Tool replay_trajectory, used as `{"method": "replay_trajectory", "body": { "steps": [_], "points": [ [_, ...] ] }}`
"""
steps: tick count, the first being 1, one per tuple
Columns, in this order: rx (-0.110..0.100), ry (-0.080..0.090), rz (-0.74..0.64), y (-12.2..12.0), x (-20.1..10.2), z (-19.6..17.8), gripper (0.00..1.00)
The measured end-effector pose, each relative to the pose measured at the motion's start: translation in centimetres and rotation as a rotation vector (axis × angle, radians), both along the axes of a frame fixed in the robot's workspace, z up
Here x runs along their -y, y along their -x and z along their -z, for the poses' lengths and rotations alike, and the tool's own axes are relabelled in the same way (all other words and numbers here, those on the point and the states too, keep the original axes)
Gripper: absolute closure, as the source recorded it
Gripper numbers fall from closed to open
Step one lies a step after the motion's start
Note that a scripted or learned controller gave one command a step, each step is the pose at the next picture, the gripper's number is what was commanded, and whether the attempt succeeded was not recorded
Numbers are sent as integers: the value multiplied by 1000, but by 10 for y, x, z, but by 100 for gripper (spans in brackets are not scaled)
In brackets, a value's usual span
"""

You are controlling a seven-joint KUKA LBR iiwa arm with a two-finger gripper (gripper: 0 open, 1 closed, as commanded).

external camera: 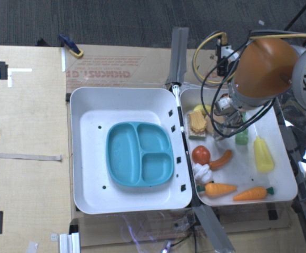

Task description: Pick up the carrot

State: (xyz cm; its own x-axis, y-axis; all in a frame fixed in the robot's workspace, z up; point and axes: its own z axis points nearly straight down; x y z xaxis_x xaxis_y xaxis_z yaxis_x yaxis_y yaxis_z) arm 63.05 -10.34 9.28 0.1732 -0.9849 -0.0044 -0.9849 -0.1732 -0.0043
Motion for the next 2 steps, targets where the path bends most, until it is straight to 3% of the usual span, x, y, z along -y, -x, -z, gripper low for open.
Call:
{"method": "replay_trajectory", "body": {
  "steps": [1, 2],
  "points": [
    [0, 1, 0, 0, 1, 0, 0],
    [-2, 1, -26, 117, -20, -99, 0]
  ]
}}
